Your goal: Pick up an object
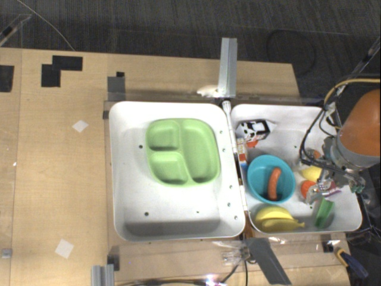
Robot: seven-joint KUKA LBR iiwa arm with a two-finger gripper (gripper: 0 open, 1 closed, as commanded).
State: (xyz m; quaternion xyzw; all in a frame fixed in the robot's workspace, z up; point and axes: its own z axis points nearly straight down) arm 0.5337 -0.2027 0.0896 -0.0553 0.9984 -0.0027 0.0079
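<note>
The right bin [292, 115] holds a blue bowl [256, 180] with a reddish sausage [274, 183] inside it. In front of the bowl lies a yellow banana [277, 218]. Along the bin's right side sit a small yellow piece [312, 173], an orange piece [305, 188] and a green piece [324, 213]. My gripper [319, 190] hangs low over that right side, between the orange and green pieces, below the arm's orange band [363, 124]. Whether it touches either piece cannot be made out.
A black-and-white item [255, 128] lies at the back of the right bin, and a red-and-blue item [242, 154] rests against the divider. The left bin [128, 159] holds a green divided plate [181, 151]. Cables [309, 142] loop beside the wrist.
</note>
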